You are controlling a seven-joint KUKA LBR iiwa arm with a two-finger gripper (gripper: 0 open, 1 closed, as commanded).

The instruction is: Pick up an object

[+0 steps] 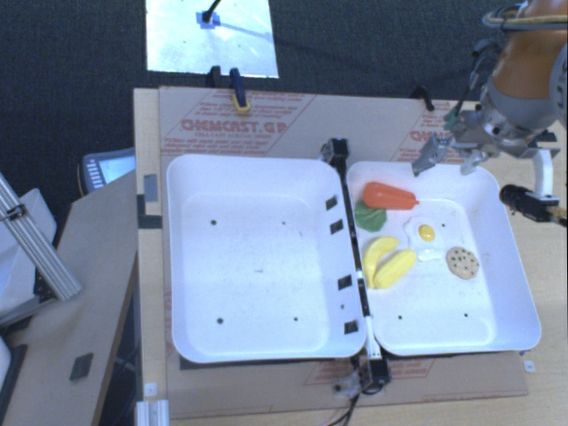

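The right bin (497,327) holds toy food: an orange carrot with a green top (387,198), a yellow banana (389,262), a fried egg (426,235) and a round cookie (461,262). My gripper (448,156) hangs over the bin's far rim, behind and to the right of the carrot. Its two fingers are spread apart with nothing between them.
The left bin (191,327) sits beside the right one, joined by a black clamp strip (348,238). Both rest on a cardboard sheet (266,127). A shiny metal plate (211,25) lies beyond the bench. A black fixture (528,204) sticks out at the right.
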